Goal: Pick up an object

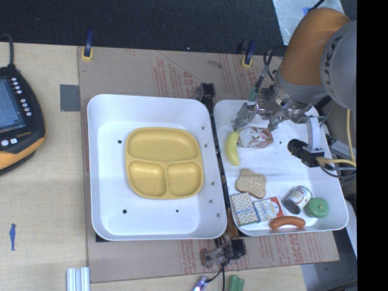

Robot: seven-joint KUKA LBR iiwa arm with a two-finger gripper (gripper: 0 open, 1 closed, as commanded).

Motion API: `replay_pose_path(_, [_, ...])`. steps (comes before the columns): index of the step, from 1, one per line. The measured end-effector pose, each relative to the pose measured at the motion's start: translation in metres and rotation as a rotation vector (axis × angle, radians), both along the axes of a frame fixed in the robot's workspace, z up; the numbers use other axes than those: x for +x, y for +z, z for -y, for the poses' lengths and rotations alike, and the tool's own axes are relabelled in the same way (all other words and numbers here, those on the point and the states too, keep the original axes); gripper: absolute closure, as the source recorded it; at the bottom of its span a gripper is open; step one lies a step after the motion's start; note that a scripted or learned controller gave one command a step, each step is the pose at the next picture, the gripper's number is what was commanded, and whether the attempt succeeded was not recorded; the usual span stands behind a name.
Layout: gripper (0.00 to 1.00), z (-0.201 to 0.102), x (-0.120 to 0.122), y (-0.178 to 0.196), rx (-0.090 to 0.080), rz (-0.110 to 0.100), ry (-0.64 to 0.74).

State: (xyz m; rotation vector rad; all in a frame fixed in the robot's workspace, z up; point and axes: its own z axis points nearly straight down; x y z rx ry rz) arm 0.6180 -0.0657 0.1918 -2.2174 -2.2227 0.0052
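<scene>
First, along the near wall of the right bin [337, 223], we are seeing an orange toy sausage [287, 223] lying flat. Just beyond it a green round piece [316, 208] is sitting by the right wall, and a small tin can [297, 197] is lying on its side next to it. Left of the can, a red-and-white carton [267, 210] and a blue checked carton [244, 210] are lying flat, touching each other. A little farther in, a toy bread slice [251, 182] is resting near the blue carton.

Across the divide, the left bin [109, 217] is holding a yellow divided plate [163, 162], sitting flat near its middle.

Moving farther back in the right bin, we are finding a toy banana [232, 148] lying along the left wall. Just right of it, the crumpled packet [260, 138], brown and white, is lying in the far part of that bin. The pincer [257, 125] is hanging right over the packet's far edge, with its fingers [238, 122] standing apart and nothing clamped between them; we cannot tell whether they are touching the packet.

Beyond that, the grey arm [312, 47] with its orange band is reaching in from the right. Out on the left of the surface [42, 211], a teach pendant [15, 123] is lying well apart from both bins.
</scene>
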Motion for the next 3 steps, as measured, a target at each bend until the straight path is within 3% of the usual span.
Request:
replay_pose_path(1, [0.00,0.030,0.034,-0.070,-0.004,0.009,0.001])
replay_pose_path(2, [0.00,-0.036,0.039,0.001,0.003,0.003,0.002])
replay_pose_path(3, [0.00,-0.027,0.006,0.000,0.000,0.000,0.001])
